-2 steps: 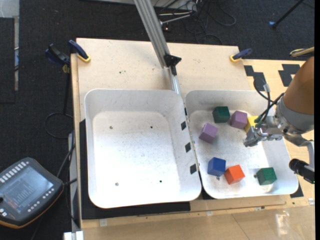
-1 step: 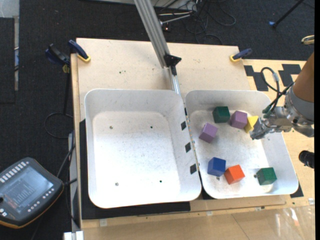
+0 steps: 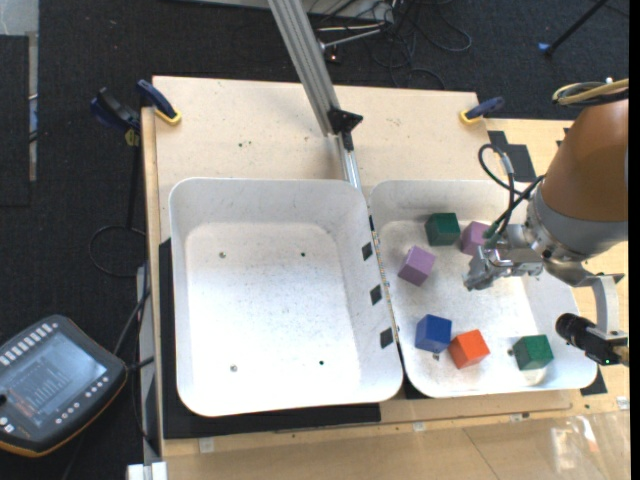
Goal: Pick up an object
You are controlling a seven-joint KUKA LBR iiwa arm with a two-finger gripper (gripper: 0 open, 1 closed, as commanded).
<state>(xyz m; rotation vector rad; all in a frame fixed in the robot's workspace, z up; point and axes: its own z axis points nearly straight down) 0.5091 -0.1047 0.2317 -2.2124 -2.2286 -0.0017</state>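
looking from the front of the tabletop (image 3: 300, 98), you see a blue block (image 3: 433, 332), an orange block (image 3: 469, 348) and a green block (image 3: 533, 351) in a row at the near side of the right bin (image 3: 400, 363). the blue and orange ones touch or almost touch.

a bit further back is the pincer (image 3: 481, 270). it hangs low over the middle of that bin. you cannot tell from here if it is open or closed, and nothing shows inside it.

the thing to watch is this: a light purple block (image 3: 474, 237) sits just behind the pincer, on the far side, very close. it looks like the nearest one to grab. a purple block (image 3: 417, 265) lies to the side, toward the left bin (image 3: 190, 268), tipped a little on its corner. a dark green block (image 3: 442, 229) sits at the far side, just beside the light purple one.

the blocks are small cubes, so they have no long side to line up with.

the bins are white and shallow with dark specks. further back you see yellow clamps (image 3: 478, 111) on the board edge, a slanted metal bar (image 3: 300, 48), then black floor with cables.
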